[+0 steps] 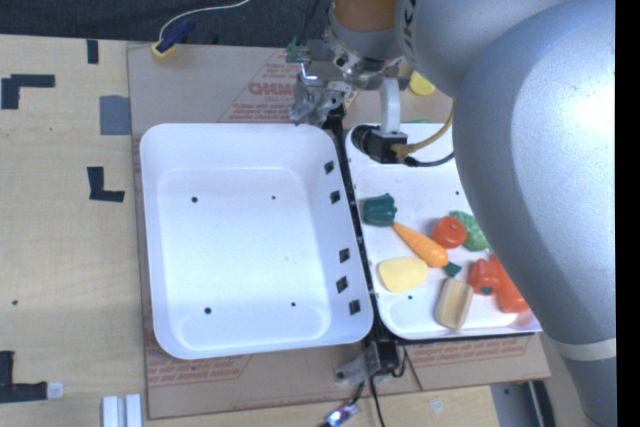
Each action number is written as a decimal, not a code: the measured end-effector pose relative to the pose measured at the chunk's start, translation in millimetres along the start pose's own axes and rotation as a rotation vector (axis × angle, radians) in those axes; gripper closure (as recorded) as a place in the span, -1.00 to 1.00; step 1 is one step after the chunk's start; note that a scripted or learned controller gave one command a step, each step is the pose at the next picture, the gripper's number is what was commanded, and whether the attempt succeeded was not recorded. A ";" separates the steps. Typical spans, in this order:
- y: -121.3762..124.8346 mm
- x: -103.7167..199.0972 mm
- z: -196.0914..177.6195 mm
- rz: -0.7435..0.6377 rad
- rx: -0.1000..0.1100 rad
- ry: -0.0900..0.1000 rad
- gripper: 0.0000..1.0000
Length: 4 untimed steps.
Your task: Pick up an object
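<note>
My gripper [318, 101] hangs over the far end of the divider between the two bins, just above the back rim. The right bin [400, 320] holds several toy foods: a dark green piece [378, 209], an orange carrot [420, 245], a red tomato [449, 231] against a green leafy piece [472, 233], a pale yellow piece [402, 274], a tan cylinder [453, 302] and a red pepper [487, 275]. All of them lie well in front of the gripper, and I see none of them in it. The arm's grey body hides the right bin's right side.
The left bin [160, 165] sits beside the right one, sharing the black-clipped divider [345, 235]. A black fitting with a cable [376, 144] hangs below the wrist over the right bin's back. A yellow object [422, 83] peeks out behind the arm. A blue-and-yellow plug [172, 37] lies on the bench at the back left.
</note>
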<state>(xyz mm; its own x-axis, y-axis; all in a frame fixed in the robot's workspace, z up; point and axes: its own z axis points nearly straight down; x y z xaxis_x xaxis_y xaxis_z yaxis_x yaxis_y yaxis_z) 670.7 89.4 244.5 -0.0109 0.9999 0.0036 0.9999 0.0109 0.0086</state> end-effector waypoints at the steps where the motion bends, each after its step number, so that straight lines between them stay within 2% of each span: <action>1: -3.4 54.4 39.6 0.005 0.013 -0.004 1.00; 2: -2.4 145.0 21.9 0.001 0.008 0.000 1.00; 3: -14.8 143.5 39.8 0.009 0.012 -0.006 1.00; 4: -14.0 143.6 28.9 0.008 0.011 -0.007 1.00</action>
<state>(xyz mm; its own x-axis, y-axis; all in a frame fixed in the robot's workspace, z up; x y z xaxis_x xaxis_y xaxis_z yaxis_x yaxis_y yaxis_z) 655.3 232.9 216.0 -0.0030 1.0000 -0.0030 1.0000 0.0030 -0.0021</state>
